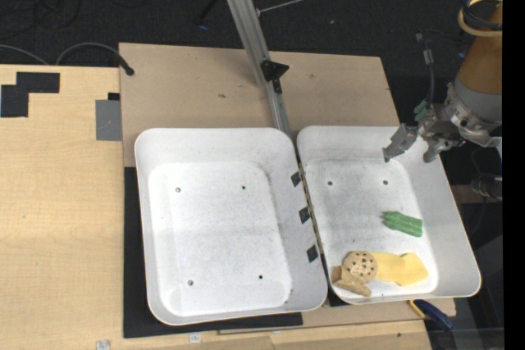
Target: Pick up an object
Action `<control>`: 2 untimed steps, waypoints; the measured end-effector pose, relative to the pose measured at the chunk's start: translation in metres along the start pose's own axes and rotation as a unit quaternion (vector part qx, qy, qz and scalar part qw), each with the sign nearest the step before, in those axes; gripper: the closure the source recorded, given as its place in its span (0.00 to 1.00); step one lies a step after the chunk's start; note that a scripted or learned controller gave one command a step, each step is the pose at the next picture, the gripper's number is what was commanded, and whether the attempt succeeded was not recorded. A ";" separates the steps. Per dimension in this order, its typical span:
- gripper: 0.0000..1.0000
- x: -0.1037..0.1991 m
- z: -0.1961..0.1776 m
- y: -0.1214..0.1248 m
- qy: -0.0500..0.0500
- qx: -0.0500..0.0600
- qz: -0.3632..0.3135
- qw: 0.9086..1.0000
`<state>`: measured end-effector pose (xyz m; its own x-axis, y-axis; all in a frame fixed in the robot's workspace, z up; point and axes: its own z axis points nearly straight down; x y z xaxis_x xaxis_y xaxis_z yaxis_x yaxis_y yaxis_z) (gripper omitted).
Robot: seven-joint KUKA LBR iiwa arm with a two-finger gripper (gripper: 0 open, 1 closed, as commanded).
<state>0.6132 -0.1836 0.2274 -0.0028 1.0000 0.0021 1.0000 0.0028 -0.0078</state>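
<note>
Hand (414, 146) open above right bin (459, 238) far rim, nothing gripped.

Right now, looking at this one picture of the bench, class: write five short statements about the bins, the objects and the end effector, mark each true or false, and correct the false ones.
1. The green object lies in the right bin. True.
2. The yellow object lies in the left bin. False: it lies in the right bin, near its front edge.
3. The end effector holds the green object. False: it hangs over the right bin's far corner, apart from the green object.
4. The round tan object sits beside the yellow object. True.
5. The bins stand stacked. False: they stand side by side.
</note>
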 end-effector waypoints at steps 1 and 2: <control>0.00 0.007 0.060 0.006 0.000 0.000 -0.001 1.000; 0.00 0.012 0.105 0.003 0.000 0.000 0.000 1.000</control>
<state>0.6157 -0.1711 0.1224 -0.0029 1.0000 0.0023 1.0000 0.0029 -0.0075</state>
